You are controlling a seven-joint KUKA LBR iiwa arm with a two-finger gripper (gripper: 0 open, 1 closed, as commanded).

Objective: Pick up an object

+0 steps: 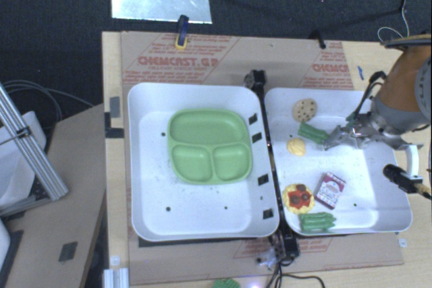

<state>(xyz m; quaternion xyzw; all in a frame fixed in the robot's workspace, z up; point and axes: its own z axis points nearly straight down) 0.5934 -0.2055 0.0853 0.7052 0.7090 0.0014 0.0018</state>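
Leaning at the far left is a silver metal frame [30,152], next to the bench. The bench has a brown board [202,56] with red letters on it, and a small yellow clamp [181,36] grips the board's back edge.

The left bin [145,212] holds one thing, a green plate [209,146]. The plate has three parts, one long part at the back and two small ones in front. It lies flat near the middle of the bin.

The right bin [388,216] sits just beside the left one, and all the small toys are in it, so the things to pick up are here. On its left side, from back to front, there is a round cookie [305,109], a green stick [312,132], a yellow lump [296,146], a round yellow and red toy [298,197] and a bumpy green piece [316,220]. The bumpy green piece lies against the front wall. A little red box [331,190] lies just to the right of the round toy.

The gripper [335,139] is low in the right bin, and its tip points left at the right end of the green stick, very close or touching. I cannot tell if the gripper is open or closed, or if it has the stick. The grey and orange arm [405,94] comes in from the right.
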